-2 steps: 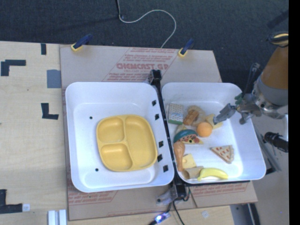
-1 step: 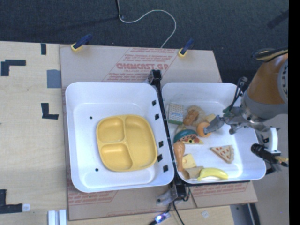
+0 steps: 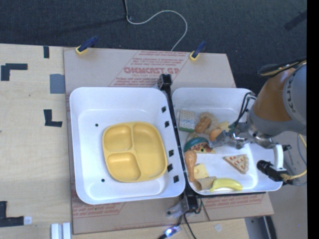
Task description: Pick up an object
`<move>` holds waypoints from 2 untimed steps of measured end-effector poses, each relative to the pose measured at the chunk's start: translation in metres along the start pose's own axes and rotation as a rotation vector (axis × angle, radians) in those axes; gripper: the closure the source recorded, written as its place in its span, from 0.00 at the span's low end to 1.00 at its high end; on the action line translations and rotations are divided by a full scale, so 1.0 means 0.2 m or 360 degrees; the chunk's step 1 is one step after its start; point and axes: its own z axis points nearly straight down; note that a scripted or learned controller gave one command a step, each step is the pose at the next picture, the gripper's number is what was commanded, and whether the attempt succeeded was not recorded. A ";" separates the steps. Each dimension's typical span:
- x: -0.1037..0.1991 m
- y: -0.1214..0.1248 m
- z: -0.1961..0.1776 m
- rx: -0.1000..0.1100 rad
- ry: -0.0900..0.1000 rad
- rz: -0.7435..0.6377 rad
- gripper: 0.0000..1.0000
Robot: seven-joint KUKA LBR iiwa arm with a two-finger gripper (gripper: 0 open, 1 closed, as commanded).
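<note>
Yellow plastic banana is lying untouched; end effector, grip state unclear, is reaching among toy foods, needing closure.

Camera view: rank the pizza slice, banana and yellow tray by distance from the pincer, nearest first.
1. Pizza slice: right bin, just below the pincer.
2. Banana: right bin's near edge, further down.
3. Yellow tray: left bin, well across the divider, farthest.

Two smooth white plastic bins are sitting on matt brown cardboard; the yellow plastic tray is looking faintly glossy.
</note>
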 end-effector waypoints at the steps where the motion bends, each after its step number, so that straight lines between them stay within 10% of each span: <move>1: 0.00 0.00 -0.06 -0.0001 0.0001 -0.0003 1.00; 2: 0.06 0.02 -0.33 -0.0010 0.0001 -0.0004 1.00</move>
